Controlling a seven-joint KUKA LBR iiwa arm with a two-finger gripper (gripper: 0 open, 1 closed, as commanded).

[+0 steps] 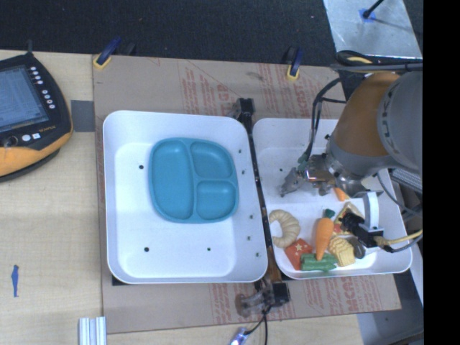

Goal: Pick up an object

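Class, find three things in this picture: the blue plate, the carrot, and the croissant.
Blue plate (192, 180): camera view, on the ridge where its compartments meet.
Carrot (323, 232): camera view, middle of its orange body.
Croissant (285, 228): camera view, on its curved back.

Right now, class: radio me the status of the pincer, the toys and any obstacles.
Pincer low over right bin. Toys piled at the near end: croissant, carrot. Blue divided plate in left bin.

It looked like a robotics lab: a wooden bench (50, 221) covered with clamped cardboard (180, 85), two white bins (118, 192), a teach pendant (25, 121) and a grey-and-orange arm (374, 121).
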